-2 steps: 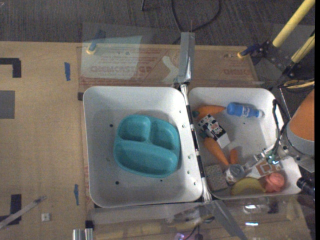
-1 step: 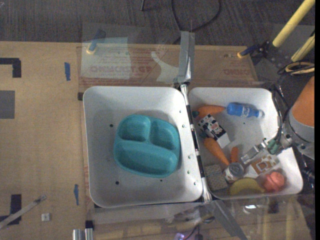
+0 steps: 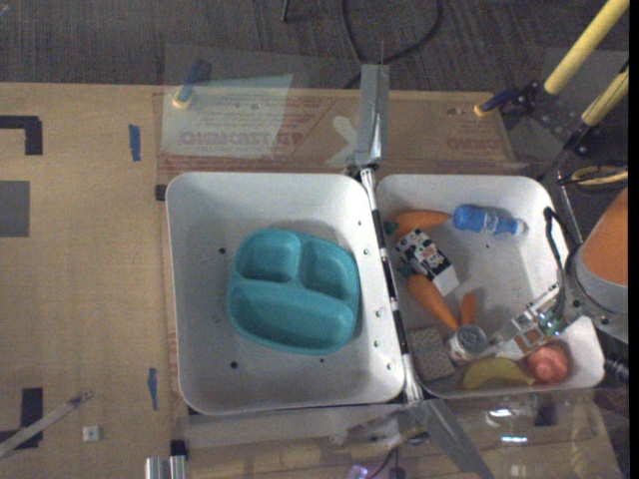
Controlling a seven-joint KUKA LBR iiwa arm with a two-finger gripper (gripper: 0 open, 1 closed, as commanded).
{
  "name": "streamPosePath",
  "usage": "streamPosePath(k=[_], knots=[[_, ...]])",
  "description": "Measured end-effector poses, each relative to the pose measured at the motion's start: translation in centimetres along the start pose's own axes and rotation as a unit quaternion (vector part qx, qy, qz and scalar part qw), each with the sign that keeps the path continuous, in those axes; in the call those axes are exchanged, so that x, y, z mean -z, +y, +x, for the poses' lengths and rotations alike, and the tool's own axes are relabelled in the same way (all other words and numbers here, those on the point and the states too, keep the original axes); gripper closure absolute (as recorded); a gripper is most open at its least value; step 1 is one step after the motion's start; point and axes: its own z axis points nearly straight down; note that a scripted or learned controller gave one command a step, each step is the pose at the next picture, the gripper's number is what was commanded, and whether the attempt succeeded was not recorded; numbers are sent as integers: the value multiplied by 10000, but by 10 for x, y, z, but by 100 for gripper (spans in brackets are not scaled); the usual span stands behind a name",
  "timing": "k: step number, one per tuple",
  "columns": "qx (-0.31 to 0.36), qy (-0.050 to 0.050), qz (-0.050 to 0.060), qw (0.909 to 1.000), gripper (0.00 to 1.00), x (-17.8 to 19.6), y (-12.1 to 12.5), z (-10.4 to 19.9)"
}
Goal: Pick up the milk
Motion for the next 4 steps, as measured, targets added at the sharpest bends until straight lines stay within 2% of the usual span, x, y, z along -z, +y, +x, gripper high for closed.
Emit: streamPosePath(k=[1,2,3,4], knots=[[59,94,-48,9999,100,10,10,10],[-139,12,25,9999,100,107,48,25],[-673,25,40,9977,100,75,54,78],[-288,10,19,9996,100,89,118,148]])
